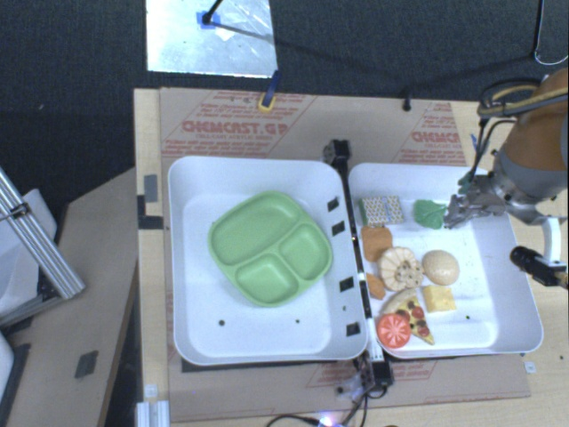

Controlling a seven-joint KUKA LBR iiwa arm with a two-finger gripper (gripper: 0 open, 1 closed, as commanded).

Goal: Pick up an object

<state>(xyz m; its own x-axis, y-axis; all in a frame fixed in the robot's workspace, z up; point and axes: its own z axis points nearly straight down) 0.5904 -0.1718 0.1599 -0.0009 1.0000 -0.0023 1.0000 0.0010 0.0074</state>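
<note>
The gripper hangs low over the back of the right bin, just beside a small green toy that lies near the bin's rear wall; whether it touches the toy I cannot tell, nor how it is set for a grasp. The other toy foods sit clustered by the bin's left wall: a speckled square block, an orange piece, a round tan pastry, a pale bun, a yellow cheese cube, a pizza slice and a red tomato. The left bin holds a green divided plate. Both bins rest on the tabletop
</note>
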